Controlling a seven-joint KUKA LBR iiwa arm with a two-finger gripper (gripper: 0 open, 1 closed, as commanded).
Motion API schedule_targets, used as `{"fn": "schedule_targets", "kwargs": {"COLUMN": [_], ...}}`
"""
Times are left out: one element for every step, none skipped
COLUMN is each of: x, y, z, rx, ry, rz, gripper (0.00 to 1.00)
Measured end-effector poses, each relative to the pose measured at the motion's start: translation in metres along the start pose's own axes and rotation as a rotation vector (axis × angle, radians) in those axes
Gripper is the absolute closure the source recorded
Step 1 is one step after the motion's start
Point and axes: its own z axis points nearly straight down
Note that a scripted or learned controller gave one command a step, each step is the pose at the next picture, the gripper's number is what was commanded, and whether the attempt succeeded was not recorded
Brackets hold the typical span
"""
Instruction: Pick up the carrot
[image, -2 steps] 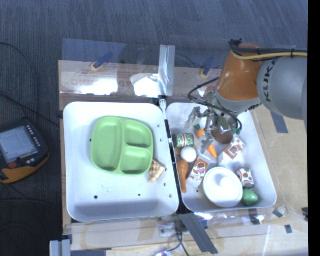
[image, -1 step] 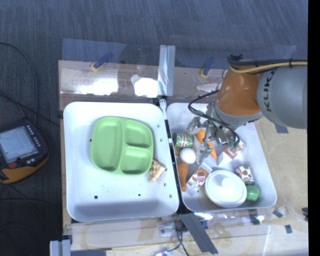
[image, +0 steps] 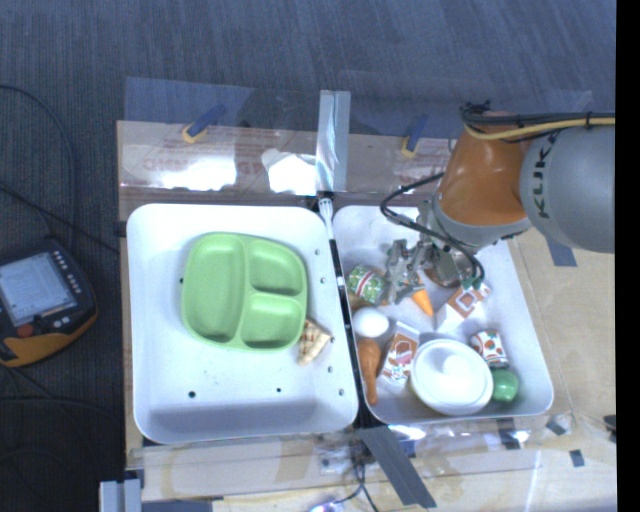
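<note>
Reaching in from the right, pincer (image: 412, 268) lowered beside carrot (image: 423, 300) (grip state unclear)

A robotics laboratory was indicated. A KUKA-marked arm (image: 545, 185) was mounted over a plywood bench (image: 575, 330), on which two white bins (image: 145, 400) were fixed with tape. A teach pendant (image: 40, 295) was seen at 9 o'clock on grey carpet (image: 300, 45), with cables trailing from it.
</note>
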Motion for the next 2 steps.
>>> {"fn": "schedule_targets", "kwargs": {"x": [0.01, 0.081], "y": [-0.032, -0.015], "z": [-0.064, 0.015], "rx": [-0.012, -0.003], "ry": [0.031, 0.022], "rz": [-0.317, 0.084], "gripper": [1.0, 1.0]}}
